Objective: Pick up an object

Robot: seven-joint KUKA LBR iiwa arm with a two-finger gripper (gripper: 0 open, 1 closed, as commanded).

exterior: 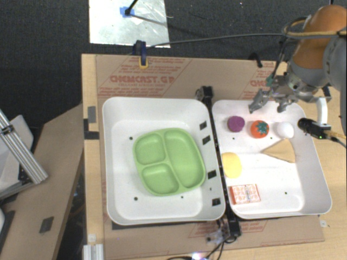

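The hand [269,99] is held above the far edge of the right bin [309,199], its fingers spread and nothing between them. The orange ball [259,129] is seen just nearer and slightly left of it, between a purple ball [236,124] and a white ball [284,129].

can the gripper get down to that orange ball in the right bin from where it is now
Probably yes. The gripper hangs open just above the orange ball, nothing lies over it, though the purple ball and white ball flank it.
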